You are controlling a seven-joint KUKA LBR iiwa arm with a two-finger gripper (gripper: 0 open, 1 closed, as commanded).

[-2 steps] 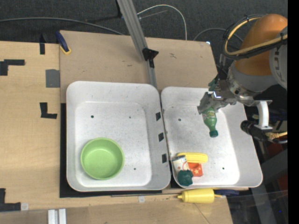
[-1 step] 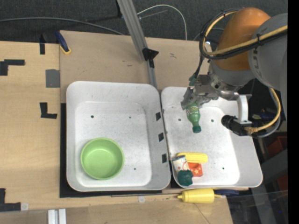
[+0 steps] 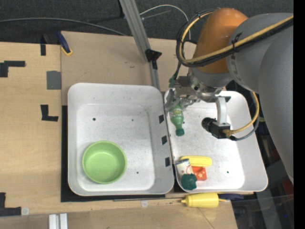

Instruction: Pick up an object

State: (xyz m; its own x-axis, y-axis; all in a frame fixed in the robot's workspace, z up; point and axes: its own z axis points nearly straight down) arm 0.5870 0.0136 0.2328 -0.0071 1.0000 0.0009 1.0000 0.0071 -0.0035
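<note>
Left bin (image 3: 76,99): just a green bowl (image 3: 104,161) sitting in the near-left corner, well apart from the arm. Nobody's going for it.

Right bin (image 3: 248,175): gripper (image 3: 177,103) is down at the far-left corner, next to the divider. A small green bottle (image 3: 177,121) hangs right under it, cap end pointing down toward the near side. Top of the bottle looks pinched between the fingers, though metal hides the contact, so I'd call it a probable hold, not confirmed. Can't tell if the bottle is off the bin floor or touching it.

Near-left corner of that bin: a yellow piece (image 3: 194,161), a red-orange one (image 3: 200,174) and a dark green lump (image 3: 188,182) bunched together, untouched. Yellow bottle (image 3: 202,200) lies on the table outside the bin's near rim.

Status: reach done, grasp likely made. Left: lift clear and prove it holds.
</note>
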